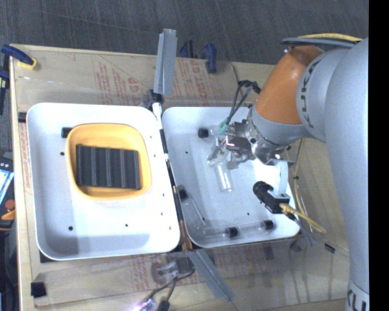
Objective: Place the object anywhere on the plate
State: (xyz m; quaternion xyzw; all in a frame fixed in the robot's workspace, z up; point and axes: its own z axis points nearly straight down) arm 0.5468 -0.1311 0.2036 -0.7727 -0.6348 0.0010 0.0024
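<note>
A yellow plate with a dark ribbed centre sits in the left bin. In the right bin, a clear tube-like object lies pointing far-to-near, just beneath the end effector, whose opening cannot be told.

The plate lies in the left bin; right of that bin, the right bin holds a clear object.
</note>
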